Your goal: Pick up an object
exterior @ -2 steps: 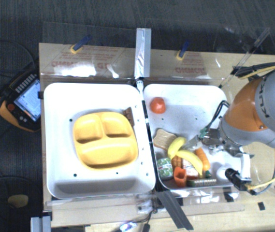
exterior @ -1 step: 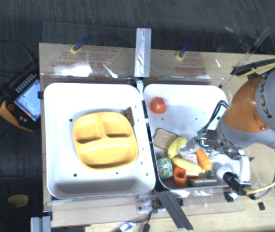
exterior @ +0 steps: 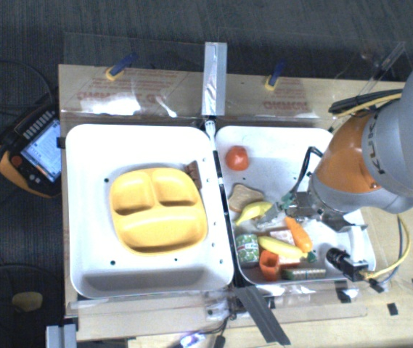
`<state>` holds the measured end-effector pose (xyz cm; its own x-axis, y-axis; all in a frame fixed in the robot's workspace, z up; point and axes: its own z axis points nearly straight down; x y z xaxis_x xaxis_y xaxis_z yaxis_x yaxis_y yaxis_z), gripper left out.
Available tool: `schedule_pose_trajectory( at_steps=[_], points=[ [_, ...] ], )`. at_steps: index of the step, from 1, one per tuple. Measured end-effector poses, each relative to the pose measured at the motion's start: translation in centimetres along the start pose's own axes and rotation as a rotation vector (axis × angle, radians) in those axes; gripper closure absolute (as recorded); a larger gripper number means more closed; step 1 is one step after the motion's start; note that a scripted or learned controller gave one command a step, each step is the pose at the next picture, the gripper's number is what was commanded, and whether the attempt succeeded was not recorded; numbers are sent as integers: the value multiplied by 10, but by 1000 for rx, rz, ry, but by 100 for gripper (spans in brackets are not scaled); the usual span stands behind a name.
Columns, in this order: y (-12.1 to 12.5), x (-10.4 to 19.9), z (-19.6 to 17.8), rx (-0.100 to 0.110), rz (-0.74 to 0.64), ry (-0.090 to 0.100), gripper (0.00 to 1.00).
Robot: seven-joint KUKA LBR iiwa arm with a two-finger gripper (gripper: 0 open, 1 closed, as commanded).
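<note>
The right bin [exterior: 279, 147] holds a red tomato [exterior: 236, 157], a slice of toast [exterior: 244, 194], a yellow banana [exterior: 253, 211], an orange carrot [exterior: 298, 234], a green can [exterior: 247, 246], a yellow piece [exterior: 281, 247] and a red cup [exterior: 268, 264]. My gripper [exterior: 293, 207] is low in this bin, just above the carrot's upper end and right of the banana. The wrist hides most of the fingers. I see nothing held between them.
The left bin [exterior: 90, 158] holds a yellow divided plate [exterior: 157, 209] with a small brown piece [exterior: 194, 171] at its upper right corner. A dark marker-like item [exterior: 304, 272] lies along the right bin's front wall. A handheld pendant [exterior: 35, 154] lies off the bench at left.
</note>
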<state>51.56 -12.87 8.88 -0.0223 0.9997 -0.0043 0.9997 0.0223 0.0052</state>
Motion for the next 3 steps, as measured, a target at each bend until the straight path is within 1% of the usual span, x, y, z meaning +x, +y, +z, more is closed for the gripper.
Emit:
schedule_pose_trajectory(
  at_steps=[1, 2, 3],
  points=[
    [2, -1, -10, -4, 0, -1, 100],
    [13, 18, -24, 10, 58, 4, 100],
    [19, -17, -77, 8, -51, 3, 100]
  ],
)
